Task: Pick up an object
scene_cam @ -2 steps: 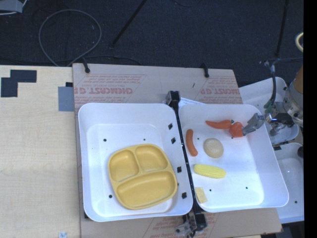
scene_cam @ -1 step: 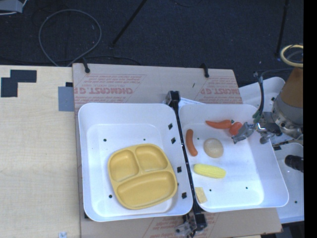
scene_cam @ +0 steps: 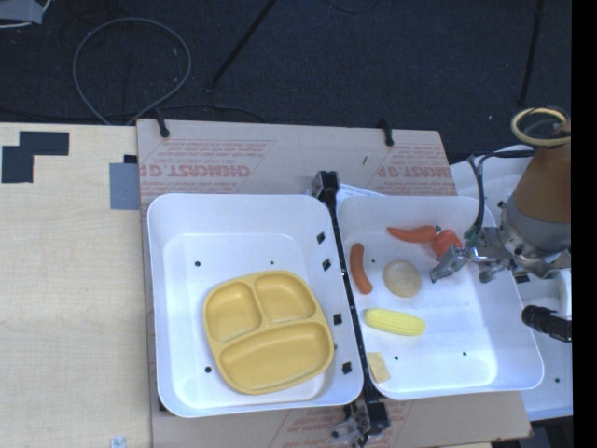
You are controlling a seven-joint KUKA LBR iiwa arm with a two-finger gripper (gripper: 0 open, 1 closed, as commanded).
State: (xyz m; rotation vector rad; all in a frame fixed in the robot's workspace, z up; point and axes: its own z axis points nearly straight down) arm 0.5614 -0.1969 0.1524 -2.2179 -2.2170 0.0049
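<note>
Camera view shows my gripper (scene_cam: 446, 267) beside the carrot (scene_cam: 422, 234), grip state unclear to me; I fear descending here could nudge the potato (scene_cam: 403, 278) just ahead.

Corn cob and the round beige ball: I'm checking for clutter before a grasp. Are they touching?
Apart. The camera view shows bare white bin floor between the corn cob and the beige ball.

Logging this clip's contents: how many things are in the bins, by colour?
Yellow: 3 — tray, corn, small block
Orange: 2 — sausage, carrot
Beige: 1 — round ball
Total: 6
</note>
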